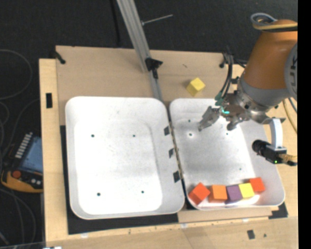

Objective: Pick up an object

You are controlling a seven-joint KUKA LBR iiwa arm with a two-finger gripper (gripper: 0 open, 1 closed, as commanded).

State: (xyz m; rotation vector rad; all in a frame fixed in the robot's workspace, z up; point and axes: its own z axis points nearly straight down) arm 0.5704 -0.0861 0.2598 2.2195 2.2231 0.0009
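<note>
Several small blocks lie in a row along the front edge of the right bin [217, 154]: an orange-red block [199, 192], an orange block [218, 192], a purple block [233, 192], a yellow block [246, 190] and a red-orange block [257, 185]. A yellow cube [196, 86] sits outside the bins on the bench behind the right bin. My gripper [221, 119] hangs over the back part of the right bin, well away from the row of blocks. Its fingers [208, 119] stand spread apart with nothing between them.
The left bin [119, 154] lies beside the right one. A slanted metal rail [137, 30] rises from the bench behind the bins. Cables and a handheld pendant [26, 160] lie off the bench at the left.
</note>
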